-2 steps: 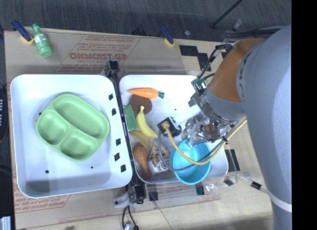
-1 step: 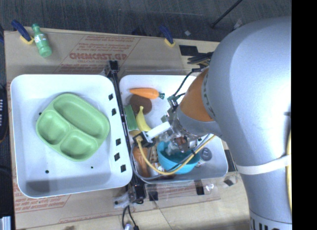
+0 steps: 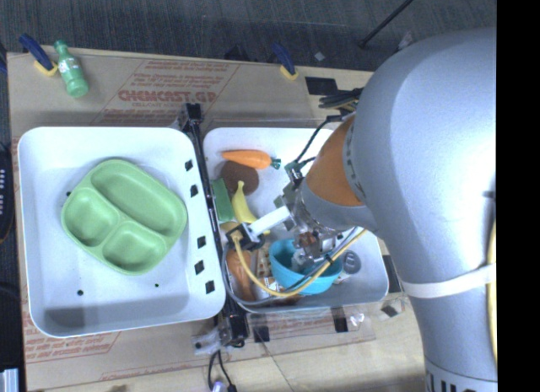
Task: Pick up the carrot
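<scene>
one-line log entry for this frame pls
task: pick up carrot | carrot: lying at far end of right bin, untouched | gripper: low over blue bowl, apart from carrot | left bin: green plate

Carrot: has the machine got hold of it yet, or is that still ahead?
Not yet. The carrot lies at the far end of the right bin, untouched. The gripper sits lower in that bin, over a blue cup, apart from the carrot. Reaching it, gripping it and lifting it are all left.
</scene>
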`<state>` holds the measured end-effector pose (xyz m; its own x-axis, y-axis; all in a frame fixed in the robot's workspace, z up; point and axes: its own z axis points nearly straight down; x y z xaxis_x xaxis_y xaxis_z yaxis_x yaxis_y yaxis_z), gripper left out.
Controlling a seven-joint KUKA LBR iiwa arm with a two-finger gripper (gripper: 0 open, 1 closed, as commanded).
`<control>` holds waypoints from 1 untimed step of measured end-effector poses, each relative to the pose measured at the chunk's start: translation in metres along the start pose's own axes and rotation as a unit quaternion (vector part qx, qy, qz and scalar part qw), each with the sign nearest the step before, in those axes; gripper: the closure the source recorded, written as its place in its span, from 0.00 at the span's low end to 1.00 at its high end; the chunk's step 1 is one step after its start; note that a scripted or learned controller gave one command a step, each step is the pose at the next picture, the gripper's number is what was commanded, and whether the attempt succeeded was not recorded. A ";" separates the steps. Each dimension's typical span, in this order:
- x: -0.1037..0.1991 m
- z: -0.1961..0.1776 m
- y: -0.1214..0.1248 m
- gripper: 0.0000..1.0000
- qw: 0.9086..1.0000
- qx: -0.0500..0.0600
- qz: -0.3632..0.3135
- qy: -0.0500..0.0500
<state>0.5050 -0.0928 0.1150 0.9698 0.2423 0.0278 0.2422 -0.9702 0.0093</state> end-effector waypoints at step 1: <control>0.062 -0.032 0.017 0.00 1.000 0.009 -0.005 -0.017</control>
<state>0.5684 -0.0945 0.1488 0.9678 0.2515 -0.0056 0.2515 -0.9678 -0.0077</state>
